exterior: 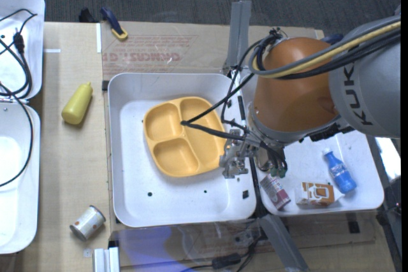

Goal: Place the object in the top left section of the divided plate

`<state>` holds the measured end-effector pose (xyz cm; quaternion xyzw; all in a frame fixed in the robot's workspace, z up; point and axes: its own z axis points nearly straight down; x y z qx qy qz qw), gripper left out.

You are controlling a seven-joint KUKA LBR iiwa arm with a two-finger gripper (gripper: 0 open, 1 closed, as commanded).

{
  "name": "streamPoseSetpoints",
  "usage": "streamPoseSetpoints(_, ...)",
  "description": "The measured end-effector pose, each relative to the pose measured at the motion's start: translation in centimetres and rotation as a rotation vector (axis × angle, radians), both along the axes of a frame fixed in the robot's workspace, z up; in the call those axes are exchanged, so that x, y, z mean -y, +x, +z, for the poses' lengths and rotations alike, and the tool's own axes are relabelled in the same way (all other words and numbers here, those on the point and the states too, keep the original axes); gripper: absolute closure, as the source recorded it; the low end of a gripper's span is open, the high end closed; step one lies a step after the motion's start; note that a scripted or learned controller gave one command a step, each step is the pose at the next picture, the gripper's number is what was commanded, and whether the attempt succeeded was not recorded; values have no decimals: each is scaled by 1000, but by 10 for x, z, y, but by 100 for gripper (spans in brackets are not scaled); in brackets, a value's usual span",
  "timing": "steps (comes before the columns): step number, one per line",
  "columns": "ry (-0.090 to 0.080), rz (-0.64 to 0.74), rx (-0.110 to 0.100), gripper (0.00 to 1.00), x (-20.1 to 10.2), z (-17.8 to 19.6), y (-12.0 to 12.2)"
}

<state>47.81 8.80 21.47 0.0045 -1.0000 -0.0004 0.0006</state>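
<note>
- arm (331, 83) reaches in from right, orange band over right bin (357, 200)
- gripper (234, 165) hangs past that bin's left edge; pointing down

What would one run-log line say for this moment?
gripper: at right rim of yellow divided plate, fingers unclear | plate sections: nothing in them | blue bottle, carton: right bin

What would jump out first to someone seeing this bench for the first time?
The arm's big orange band looms over the right bin, with the gripper low at the right edge of the yellow divided plate in the left bin. A yellow bottle lies outside, left of that bin.
</note>
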Motion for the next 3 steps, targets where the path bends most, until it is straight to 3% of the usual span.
streamPoseSetpoints(1,0,147,3,100,-63,26,29)
streamPoseSetpoints(2,-1,199,5,100,-5,54,30)
streamPoseSetpoints(3,1,483,2,100,-81,40,11)
